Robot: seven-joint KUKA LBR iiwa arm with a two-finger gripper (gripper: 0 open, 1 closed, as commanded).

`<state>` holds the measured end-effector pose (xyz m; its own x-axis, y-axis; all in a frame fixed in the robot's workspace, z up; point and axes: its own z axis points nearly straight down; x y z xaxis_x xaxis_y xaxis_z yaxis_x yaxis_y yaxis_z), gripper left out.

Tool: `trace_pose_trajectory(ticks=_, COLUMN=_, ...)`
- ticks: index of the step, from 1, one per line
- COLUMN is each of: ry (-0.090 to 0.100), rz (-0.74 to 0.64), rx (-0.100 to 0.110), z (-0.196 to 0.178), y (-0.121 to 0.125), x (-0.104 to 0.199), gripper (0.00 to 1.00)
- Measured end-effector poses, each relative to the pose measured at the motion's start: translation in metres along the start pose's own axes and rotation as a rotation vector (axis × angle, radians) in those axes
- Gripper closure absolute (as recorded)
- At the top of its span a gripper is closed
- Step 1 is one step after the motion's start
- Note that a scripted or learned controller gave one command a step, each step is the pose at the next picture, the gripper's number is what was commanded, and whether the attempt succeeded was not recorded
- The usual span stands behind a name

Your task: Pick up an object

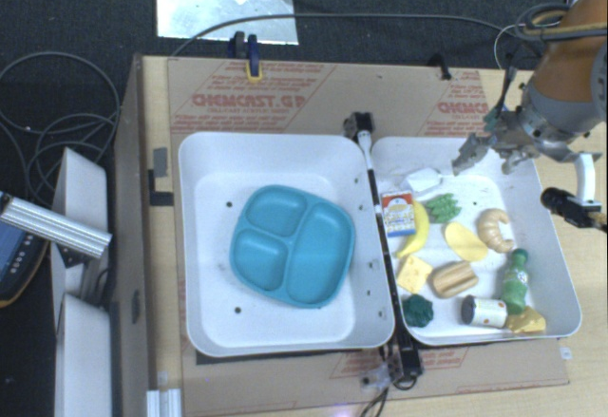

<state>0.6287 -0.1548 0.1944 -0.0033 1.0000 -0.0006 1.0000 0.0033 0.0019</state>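
Note:
My gripper [492, 159] hangs over the back edge of the right bin [560, 258], open, with nothing between its fingers. Below it in that bin lie small play foods: a white piece [425, 181], a little red-and-white carton [397, 212], a banana [416, 230], green broccoli [442, 208], a croissant [494, 228], a yellow slice [463, 240], a bread roll [453, 277], a cheese wedge [412, 274], a green bottle [514, 279], a dark green piece [418, 310] and a white can [484, 312].
The left bin [204, 216] holds a blue divided plate [290, 244]. A black rail [380, 244] runs between the bins. The bins rest on a cardboard sheet [285, 97]. Cables lie beyond the bench at the left and back.

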Motion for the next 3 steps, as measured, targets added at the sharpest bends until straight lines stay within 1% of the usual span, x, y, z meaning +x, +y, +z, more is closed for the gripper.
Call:
trace_pose_trajectory(ticks=1, ry=-0.001, rz=0.002, rx=-0.001, z=0.1, y=-0.016, x=0.04, gripper=0.0)
trace_pose_trajectory(ticks=2, ry=0.0, rz=0.002, rx=0.001, z=0.11, y=-0.031, x=0.031, gripper=0.0)
trace_pose_trajectory(ticks=3, ry=0.0, rz=0.002, rx=0.002, z=0.11, y=-0.053, x=0.016, gripper=0.0)
